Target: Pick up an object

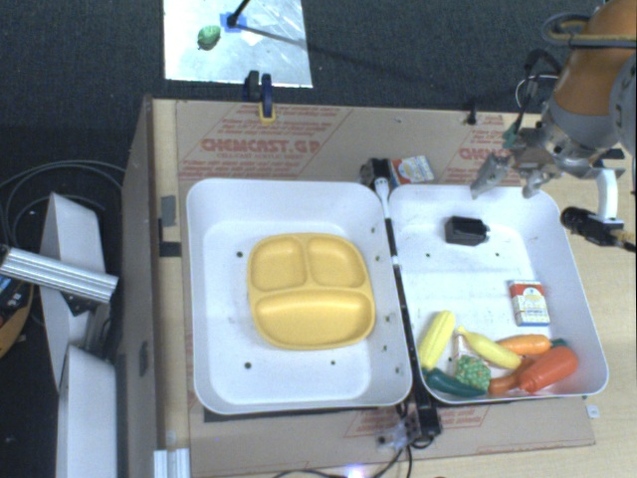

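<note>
My gripper [510,179] hangs over the far edge of the right bin [577,267], open, with nothing between its fingers. A small black block [465,230] lies in that bin just below and left of the gripper. A red and white carton [529,302] lies further forward near the right wall. Piled at the bin's front are a corn cob [436,339], a banana [488,349], a carrot [523,345], a larger orange vegetable [547,369], a broccoli piece [473,373] and a dark green vegetable [450,386].
The left bin [214,267] holds a yellow divided plate [310,290]. A black divider rail [393,257] runs between the bins. A small card [413,170] lies on the cardboard behind them. Metal bars [60,277] and cables sit off to the left.
</note>
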